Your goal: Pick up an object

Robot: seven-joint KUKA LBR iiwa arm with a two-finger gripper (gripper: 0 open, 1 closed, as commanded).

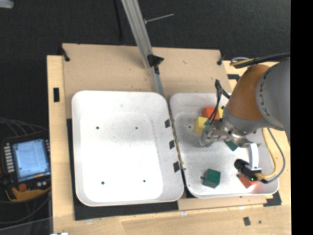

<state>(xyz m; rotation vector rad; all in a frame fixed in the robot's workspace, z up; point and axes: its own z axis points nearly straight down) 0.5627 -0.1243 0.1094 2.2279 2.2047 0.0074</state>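
A pale wooden table (112,67) stands on a dark, carpet-like floor (58,13), and the right bin (193,190) serves as the landmark here. It is a shallow white tray with rounded corners and its floor is lightly speckled. Touching its left wall, joined by small dark clips, is the left bin (122,146), also white, with a few dark dots on its base. A black mat (78,209) shows under the left bin's lower edge.

Inside the right bin, the arm (254,99) comes in from the right side, its orange band above the grey wrist. The hand (208,135) is down near the bin's upper middle, just below a yellow block (200,125). Its fingers are small and blurred against the white floor, so I cannot tell how far apart they stand or whether anything sits between them. An orange block (210,112) lies just beside the yellow one, toward the bin's top wall. A green block (211,178) rests near the bin's bottom wall, well apart from the hand. Something red (243,181) sits in the lower right corner, partly hidden by black fittings and cables.

Above the right bin, a grey metal rail (138,26) slants across the table toward the floor. Far to the left of both bins, off the table, a lit handheld screen (30,158) lies on the floor.
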